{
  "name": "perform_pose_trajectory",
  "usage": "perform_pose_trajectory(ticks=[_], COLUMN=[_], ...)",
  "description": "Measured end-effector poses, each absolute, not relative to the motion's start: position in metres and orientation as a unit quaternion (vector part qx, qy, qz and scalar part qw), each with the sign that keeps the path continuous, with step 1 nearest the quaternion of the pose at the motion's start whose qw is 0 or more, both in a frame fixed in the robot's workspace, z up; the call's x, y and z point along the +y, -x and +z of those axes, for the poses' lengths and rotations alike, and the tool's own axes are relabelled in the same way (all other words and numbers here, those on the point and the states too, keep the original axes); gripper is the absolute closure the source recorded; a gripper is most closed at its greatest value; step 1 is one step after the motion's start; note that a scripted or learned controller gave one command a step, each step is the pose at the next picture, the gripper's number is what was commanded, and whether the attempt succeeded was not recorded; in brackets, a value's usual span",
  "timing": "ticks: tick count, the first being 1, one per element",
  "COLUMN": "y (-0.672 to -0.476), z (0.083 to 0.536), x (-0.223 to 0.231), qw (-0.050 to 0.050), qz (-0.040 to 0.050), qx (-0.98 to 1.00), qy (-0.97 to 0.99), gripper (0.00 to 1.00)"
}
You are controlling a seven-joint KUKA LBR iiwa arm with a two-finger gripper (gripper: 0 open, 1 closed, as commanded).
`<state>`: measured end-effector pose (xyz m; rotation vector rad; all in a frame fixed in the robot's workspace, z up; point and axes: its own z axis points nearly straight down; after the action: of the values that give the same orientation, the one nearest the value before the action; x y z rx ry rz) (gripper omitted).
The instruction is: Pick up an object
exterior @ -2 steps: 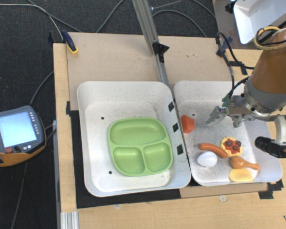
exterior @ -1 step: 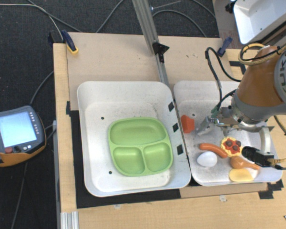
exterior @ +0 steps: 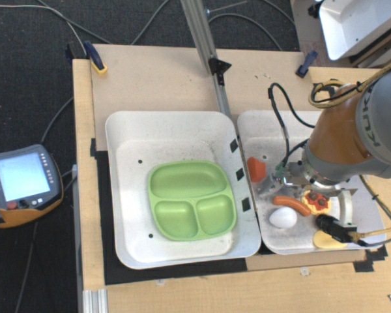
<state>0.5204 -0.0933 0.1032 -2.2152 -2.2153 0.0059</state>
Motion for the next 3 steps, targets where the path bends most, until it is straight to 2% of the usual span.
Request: perform_pose_trajectory(ticks=[1, 2, 3], y=[-0.523, -0.526, -0.521], z=[0.117, 0.181, 0.228], x=[-0.094, -0.093, -0.091], qw=[0.001, -0.003, -0.003], qz=[-0.0005, -0.0023, -0.002], qx=[-0.707, -0.708, -0.708], qy=[0.707, 0.707, 0.707], gripper=[1.0, 1.0, 1.0])
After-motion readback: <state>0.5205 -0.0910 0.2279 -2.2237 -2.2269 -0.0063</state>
